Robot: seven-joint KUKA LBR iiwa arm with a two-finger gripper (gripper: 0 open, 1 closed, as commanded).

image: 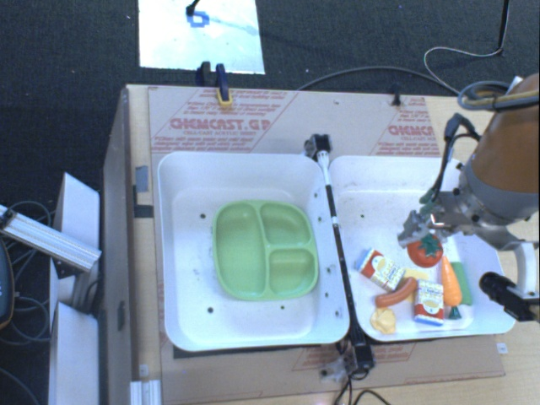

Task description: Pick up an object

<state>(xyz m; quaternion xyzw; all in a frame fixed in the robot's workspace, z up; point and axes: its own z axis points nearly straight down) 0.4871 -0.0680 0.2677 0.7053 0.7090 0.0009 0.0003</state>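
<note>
My gripper (427,229) hangs over the right bin (371,184), directly above a red tomato with a green stem (424,252), close to it or touching it. Around the tomato lie an orange carrot (452,283), a brown sausage (396,293), a small red and white box (380,269), a red and white carton (429,302), a pale yellow piece (384,320) and a yellow slice (414,274). They are bunched in the bin's near right part.
The left bin (186,226) holds a green divided plate (264,250). A black rod (331,209) runs along the seam between the bins. The arm's grey body and orange band (506,150) overhang the right bin's right side. Cables trail at the far right.
</note>
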